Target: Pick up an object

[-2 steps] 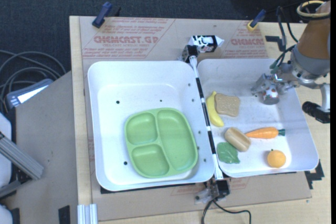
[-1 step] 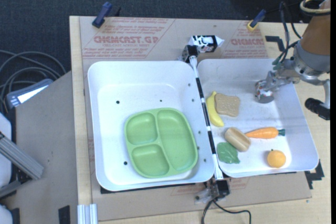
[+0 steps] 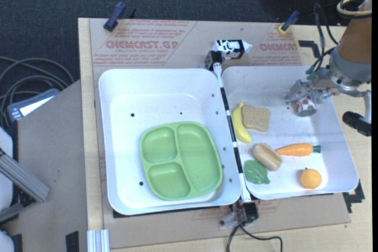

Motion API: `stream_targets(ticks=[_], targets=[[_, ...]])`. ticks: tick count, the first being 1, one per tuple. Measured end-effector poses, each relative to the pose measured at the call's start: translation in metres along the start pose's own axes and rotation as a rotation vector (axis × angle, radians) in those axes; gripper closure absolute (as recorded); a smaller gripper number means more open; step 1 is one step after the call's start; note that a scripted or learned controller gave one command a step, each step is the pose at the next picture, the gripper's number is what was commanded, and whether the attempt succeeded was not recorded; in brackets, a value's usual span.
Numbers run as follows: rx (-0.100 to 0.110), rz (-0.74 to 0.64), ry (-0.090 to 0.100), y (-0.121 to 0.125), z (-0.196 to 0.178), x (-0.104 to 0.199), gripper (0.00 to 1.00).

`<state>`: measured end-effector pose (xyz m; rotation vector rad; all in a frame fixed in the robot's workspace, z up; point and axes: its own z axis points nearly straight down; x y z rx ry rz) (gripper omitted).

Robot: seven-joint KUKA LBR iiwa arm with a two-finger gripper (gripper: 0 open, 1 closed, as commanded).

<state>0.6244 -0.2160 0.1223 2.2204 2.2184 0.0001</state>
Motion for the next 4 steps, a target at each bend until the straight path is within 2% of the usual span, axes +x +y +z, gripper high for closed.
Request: stream_targets(ticks=[1,2,3,4], targets=[[0.001,-0.003,0.006,0.017,0.038,0.005,0.00],[-0.002,-0.003,0.001,0.017,0.027,0.003,1.00],[0.004,-0.002,0.003,0.042,0.038,0.058,1.00],[-0.001,-0.003,0.002,0.021,-0.064,0.141,1.00]])
